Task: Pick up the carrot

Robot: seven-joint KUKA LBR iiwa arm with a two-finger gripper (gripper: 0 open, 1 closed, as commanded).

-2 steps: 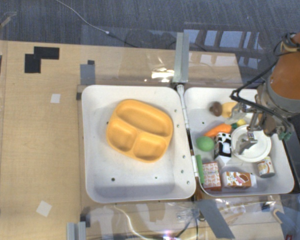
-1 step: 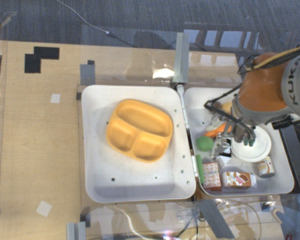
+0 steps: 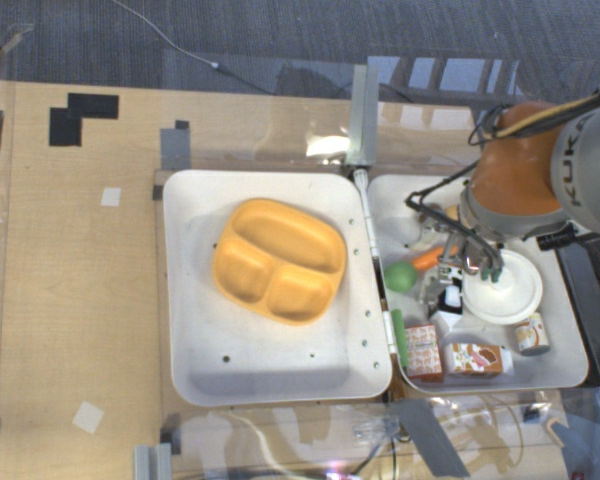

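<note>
Fingers (image 3: pixel 458 268): grip unclear, above carrot (image 3: pixel 427 260) in right bin (image 3: pixel 570 368).

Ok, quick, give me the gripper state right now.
Gripper: down in the right bin, just right of the carrot; open or shut cannot be told, and no carrot seen in its grasp.
</note>
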